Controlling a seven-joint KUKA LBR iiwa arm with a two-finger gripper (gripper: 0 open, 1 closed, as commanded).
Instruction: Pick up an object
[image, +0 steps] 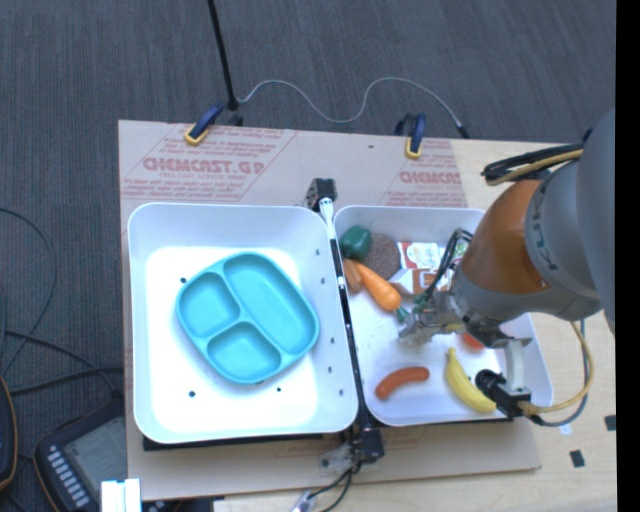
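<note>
camera view: the gripper (420, 325) sits in the middle of the right bin (540, 365), right of centre in the frame, with the grey arm (545, 245) and its orange band reaching in from the right edge. whether the gripper is spread or closed i cannot tell from this angle, and nothing is plainly seen in its hold.

the things it could take all lie in that right bin: a carrot (373, 284) just up and left of the gripper, a dark green piece (354, 240) above that near the bin's upper left corner, a red sausage (402, 381) below the gripper, a banana (464, 381) toward the lower right, and a printed packet (418, 257) near the top, partly behind the arm. the left bin (140, 300) holds a blue divided tray (246, 316).

to do this step well, i judge it best to settle on one item with free space around it. the sausage lies apart from its neighbours, so it looks the cleaner choice; the carrot lies close to the bin wall and the green piece. come straight down, centred across the narrow width, and close before lifting.
</note>
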